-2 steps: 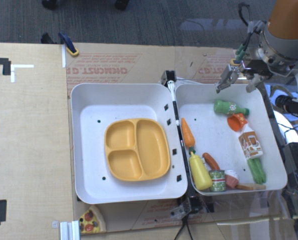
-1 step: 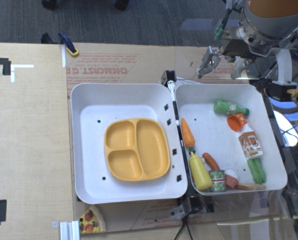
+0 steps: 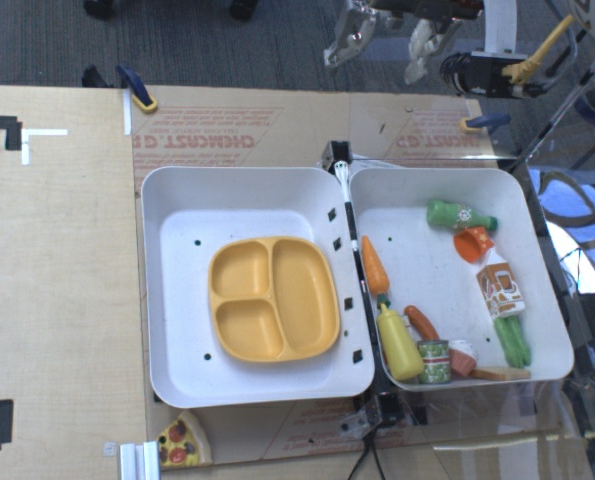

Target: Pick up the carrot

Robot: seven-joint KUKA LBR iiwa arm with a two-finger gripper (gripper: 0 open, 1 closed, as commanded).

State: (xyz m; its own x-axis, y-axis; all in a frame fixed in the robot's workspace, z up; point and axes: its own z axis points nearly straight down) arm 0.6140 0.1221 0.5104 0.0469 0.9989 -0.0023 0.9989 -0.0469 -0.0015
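The carrot (image 3: 374, 266) is a small orange cone lying in the right bin (image 3: 537, 268), close against its left wall and pointing away from me. My gripper (image 3: 382, 46) hangs high at the top of the camera view, well beyond the far edge of both bins and far from the carrot. Its two fingers (image 3: 342, 40) are spread wide, open, with nothing between them.
Just below the carrot lie a yellow bottle (image 3: 398, 344), a red sausage (image 3: 420, 321) and a green can (image 3: 434, 361). A green bottle (image 3: 459, 215), an orange piece (image 3: 472, 244), a carton (image 3: 499, 290) and a cucumber (image 3: 514, 341) sit to the right. The left bin (image 3: 167, 268) holds a yellow divided plate (image 3: 274, 298).
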